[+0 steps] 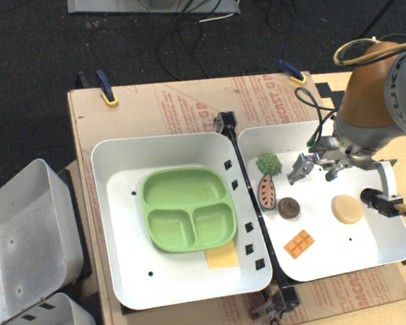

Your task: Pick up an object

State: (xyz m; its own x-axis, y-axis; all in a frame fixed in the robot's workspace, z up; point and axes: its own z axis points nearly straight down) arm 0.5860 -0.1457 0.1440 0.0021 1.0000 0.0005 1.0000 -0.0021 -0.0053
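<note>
On the bench, two shallow white bins side by side:

Right bin [396, 250]: five small items are laid loose on its floor, spaced apart, which leaves room for a descent beside each.
Broccoli piece [268, 163]: set near the bin's upper left corner.
Watermelon slice [266, 191]: placed just below the broccoli piece, close to the divider.
Brown round piece [288, 207]: found just right of the watermelon slice.
Orange waffle block [299, 243]: lying towards the front of the bin, apart from the others.
Pale round disc [348, 208]: set right of centre; judged the candidate nearest the arm's wrist.
Gripper [301, 169]: held above the bin's upper middle, between the broccoli piece and the pale round disc; nothing is seen between its fingers. Whether the jaws stand apart or closed cannot be told from this angle.
Left bin [121, 275]: occupied by a green divided plate [189, 208] with a yellow square [221, 256] tucked at its lower edge.
Surface: the bins are seated on a cardboard sheet [161, 105], held by clamps at the far edge, presumably to stop shifting.
Room: a dark floor with loose cables is seen beyond; spare white tubs [19, 235] are stacked at the left.
</note>
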